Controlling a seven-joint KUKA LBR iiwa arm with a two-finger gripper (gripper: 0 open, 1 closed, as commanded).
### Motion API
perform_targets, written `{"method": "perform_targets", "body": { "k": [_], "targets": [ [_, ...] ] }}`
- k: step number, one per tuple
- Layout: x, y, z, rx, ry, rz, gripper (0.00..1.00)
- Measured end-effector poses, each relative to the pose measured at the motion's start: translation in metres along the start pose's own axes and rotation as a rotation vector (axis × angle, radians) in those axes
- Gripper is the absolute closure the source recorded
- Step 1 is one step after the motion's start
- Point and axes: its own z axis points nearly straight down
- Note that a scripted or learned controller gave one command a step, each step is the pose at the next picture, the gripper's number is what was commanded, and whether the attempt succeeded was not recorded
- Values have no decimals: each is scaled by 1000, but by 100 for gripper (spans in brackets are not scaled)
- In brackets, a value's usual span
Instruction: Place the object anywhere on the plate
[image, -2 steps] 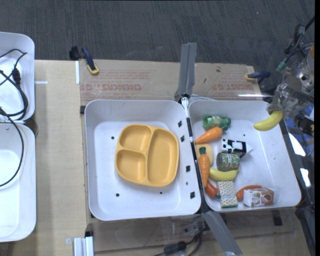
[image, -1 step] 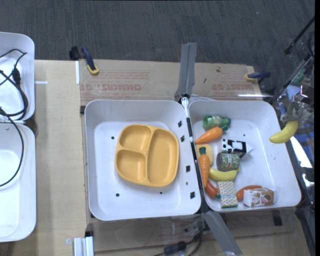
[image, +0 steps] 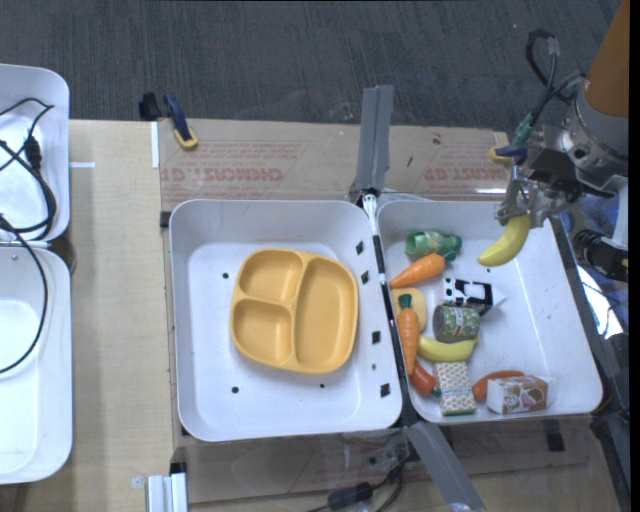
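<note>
1. Banana (image: 505, 243) hangs from the claw (image: 520, 212) above the right bin (image: 570, 330), near its far right corner; the claw is closed on the banana's upper end.
2. Plate (image: 295, 308), yellow with three compartments, sits in the left bin (image: 200, 330), well apart from the banana.
3. Risk: the hold is at one tip only, so the banana could swing or slip during the crossing and drop onto the divider (image: 378, 290) or back among the toys, such as the carrot (image: 420, 269).
4. Orientation: the long axis slants from the upper right at the claw to the lower left, with the free end pointing down and left.
</note>
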Motion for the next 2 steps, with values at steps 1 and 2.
{"method": "perform_targets", "body": {
  "k": [1,2],
  "targets": [
    [46,-10,43,2,-1,37,100],
    [140,-12,107,1,0,-107,100]
  ]
}}
